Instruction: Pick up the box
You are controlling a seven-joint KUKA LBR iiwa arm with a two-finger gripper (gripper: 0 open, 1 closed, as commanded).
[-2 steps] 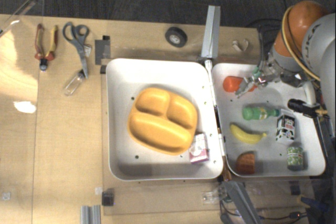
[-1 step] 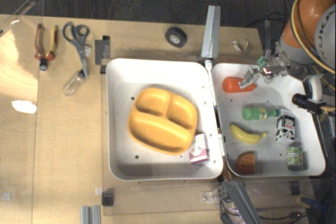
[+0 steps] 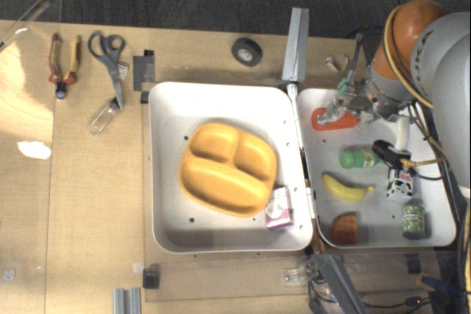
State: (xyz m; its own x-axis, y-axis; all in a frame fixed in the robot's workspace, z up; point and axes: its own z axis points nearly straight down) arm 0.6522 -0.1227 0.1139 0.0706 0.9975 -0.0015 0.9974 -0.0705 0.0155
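Pink box (image 3: pixel 278 208) in left bin (image 3: pixel 169 232) — well apart from gripper (image 3: pixel 344 108), state unclear.

the arm (image 3: pixel 441 48) runs off the right edge; print on the box (image 3: pixel 278 208) is unreadable.

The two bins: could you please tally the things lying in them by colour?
Yellow: 2, the divided plate and the banana
Green: 2, the bottle and the can
Red: 1, a flat thing
Brown: 1, a round thing
Pink and white: 1, the box
Total: 7
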